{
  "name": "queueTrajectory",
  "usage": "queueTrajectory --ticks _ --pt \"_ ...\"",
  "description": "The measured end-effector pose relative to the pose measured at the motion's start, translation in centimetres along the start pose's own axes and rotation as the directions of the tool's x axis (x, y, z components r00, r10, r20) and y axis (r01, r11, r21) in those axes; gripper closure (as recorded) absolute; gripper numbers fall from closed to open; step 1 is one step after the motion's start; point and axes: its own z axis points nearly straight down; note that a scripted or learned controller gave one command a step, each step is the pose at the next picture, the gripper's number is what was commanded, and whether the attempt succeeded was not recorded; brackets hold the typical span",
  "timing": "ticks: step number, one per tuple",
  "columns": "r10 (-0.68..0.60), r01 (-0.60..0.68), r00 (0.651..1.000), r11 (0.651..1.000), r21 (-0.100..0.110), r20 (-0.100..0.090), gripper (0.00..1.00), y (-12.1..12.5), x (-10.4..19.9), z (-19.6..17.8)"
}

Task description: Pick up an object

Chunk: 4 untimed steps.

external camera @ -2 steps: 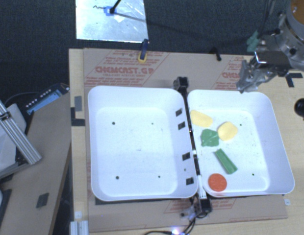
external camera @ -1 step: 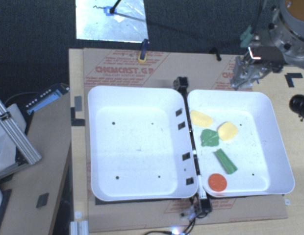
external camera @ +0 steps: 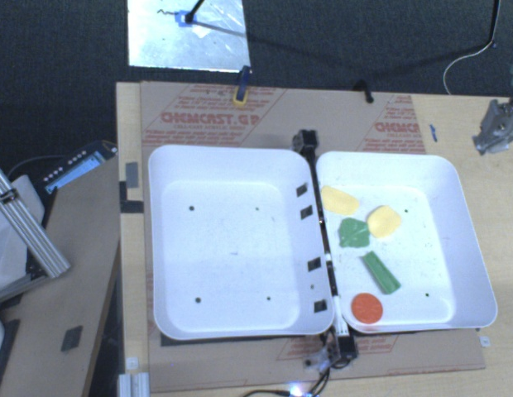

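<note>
The right bin (external camera: 455,222) holds several small objects. A yellow oval piece (external camera: 339,200) lies near its upper left, with a second yellow lump (external camera: 384,221) just right of it. A green leafy piece (external camera: 353,232) sits between and below them. A green stick (external camera: 380,272) lies slantwise lower down, and an orange-red disc (external camera: 366,308) rests near the front left corner. My gripper (external camera: 496,128) shows at the right edge of the view, outside and beyond the right bin's far right corner, well apart from all objects.
The left bin (external camera: 170,222) sits beside the right one, joined by a black clipped seam (external camera: 318,238). Both rest on a cardboard sheet (external camera: 207,114). A shiny metal plate (external camera: 186,23) lies at the back; an aluminium frame (external camera: 25,230) stands at left.
</note>
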Motion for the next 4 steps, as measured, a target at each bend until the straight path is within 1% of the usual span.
queueTrajectory --ticks 1,2,3,4 --pt "-0.013 0.014 1.000 1.000 0.014 -0.004 1.00 -0.3 6.7 32.2" --pt "-0.013 0.013 1.000 1.000 -0.004 -0.002 1.00 7.1 5.1 30.7" --pt "-0.010 0.010 1.000 1.000 -0.012 0.001 1.00 12.6 1.3 20.6" --pt "-0.021 0.021 1.000 1.000 -0.006 -0.006 1.00 8.9 8.4 13.4"
